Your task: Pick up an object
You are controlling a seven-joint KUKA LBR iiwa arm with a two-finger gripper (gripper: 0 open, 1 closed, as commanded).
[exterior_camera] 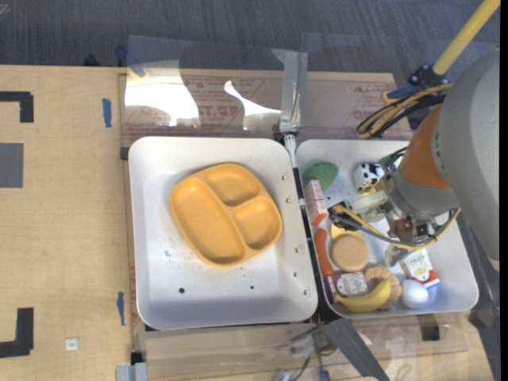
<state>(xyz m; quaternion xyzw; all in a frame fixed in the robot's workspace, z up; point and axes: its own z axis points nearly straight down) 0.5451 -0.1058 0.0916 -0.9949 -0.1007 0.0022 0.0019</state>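
I see a yellow divided plate [227,213] in the left bin [151,292], right bin [464,288] crowded with banana [367,298], egg [414,293], green item [323,173], end effector [379,213] low among them, its opening I cannot tell

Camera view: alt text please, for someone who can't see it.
A grey arm with an orange band reaches over the right white bin crowded with small food items, including a yellow banana. The left white bin holds an orange divided plate.

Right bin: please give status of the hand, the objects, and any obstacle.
Hand low over right bin, grip hidden. Banana, tan disc, white egg lying free. Objects crowded, cables around the wrist.
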